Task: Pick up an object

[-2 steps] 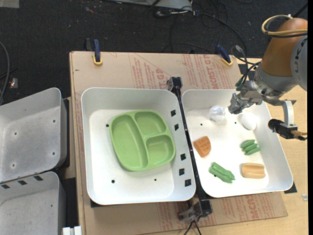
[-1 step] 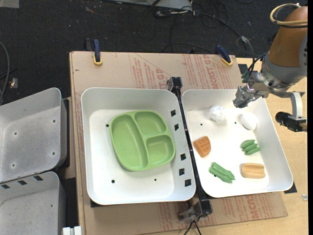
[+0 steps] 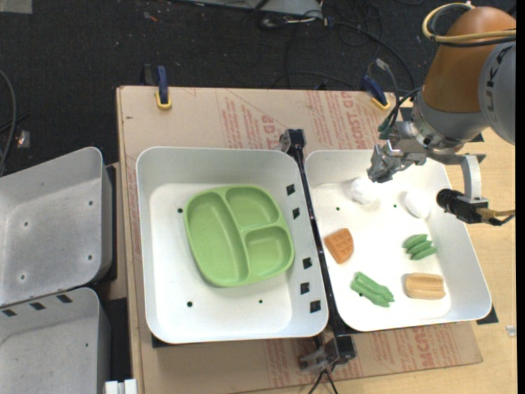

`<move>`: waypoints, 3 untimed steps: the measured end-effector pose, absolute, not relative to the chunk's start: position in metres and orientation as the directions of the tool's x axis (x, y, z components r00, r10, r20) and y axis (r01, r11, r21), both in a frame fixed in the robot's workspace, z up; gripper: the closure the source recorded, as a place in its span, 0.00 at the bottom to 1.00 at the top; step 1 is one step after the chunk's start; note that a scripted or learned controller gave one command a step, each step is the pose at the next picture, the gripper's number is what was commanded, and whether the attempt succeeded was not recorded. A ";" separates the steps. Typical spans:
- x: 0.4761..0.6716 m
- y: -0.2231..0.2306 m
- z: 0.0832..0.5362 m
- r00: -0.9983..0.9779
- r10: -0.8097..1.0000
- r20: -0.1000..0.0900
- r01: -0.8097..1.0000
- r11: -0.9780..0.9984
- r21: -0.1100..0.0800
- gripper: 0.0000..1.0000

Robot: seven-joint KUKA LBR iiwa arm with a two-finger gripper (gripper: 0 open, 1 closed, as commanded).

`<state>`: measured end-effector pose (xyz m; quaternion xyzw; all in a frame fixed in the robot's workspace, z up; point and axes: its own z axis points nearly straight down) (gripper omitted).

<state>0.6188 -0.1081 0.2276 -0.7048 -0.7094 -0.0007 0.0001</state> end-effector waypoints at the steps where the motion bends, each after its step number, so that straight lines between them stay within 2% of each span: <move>1: 0.623 -0.064 0.226 -0.006 1.000 0.000 1.000 0.006 0.000 1.00; 3: 0.613 0.033 0.219 -0.007 1.000 0.001 1.000 0.007 -0.001 1.00</move>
